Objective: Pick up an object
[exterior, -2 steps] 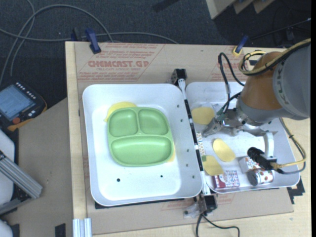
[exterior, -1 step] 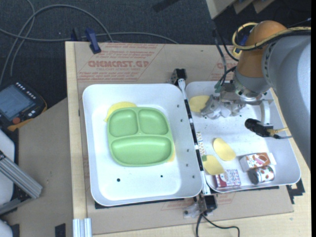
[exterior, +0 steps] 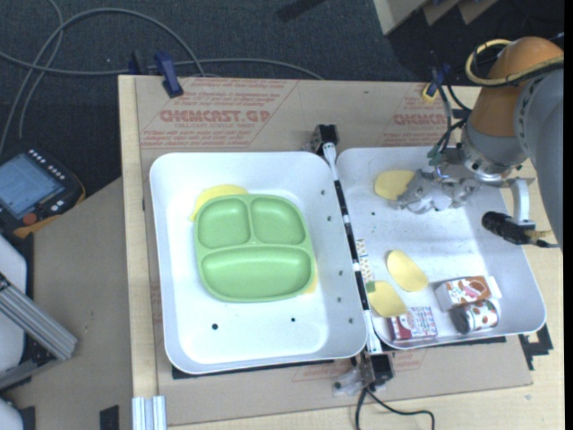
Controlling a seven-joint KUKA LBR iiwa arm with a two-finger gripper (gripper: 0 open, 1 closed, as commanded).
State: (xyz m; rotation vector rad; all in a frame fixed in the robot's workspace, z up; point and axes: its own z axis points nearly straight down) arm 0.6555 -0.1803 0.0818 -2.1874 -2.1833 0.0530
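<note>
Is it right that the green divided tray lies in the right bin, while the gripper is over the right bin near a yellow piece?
Not quite. The camera view shows the green divided tray in the left bin, not the right one. The rest holds: the gripper is over the right bin, near a yellow piece.

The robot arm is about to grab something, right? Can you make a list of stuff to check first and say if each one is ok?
1. End effector is over the right bin: ok.
2. A thing is close enough to grab: ok, a yellow chip lies just beside it, at the bin's far end.
3. Something already held: cannot tell, the wrist hides the tips.
4. Other things out of the way: ok, the two other yellow pieces and the small packets sit at the near end.
5. Left bin stays untouched: ok, the green divided tray lies there, away from the arm.
</note>
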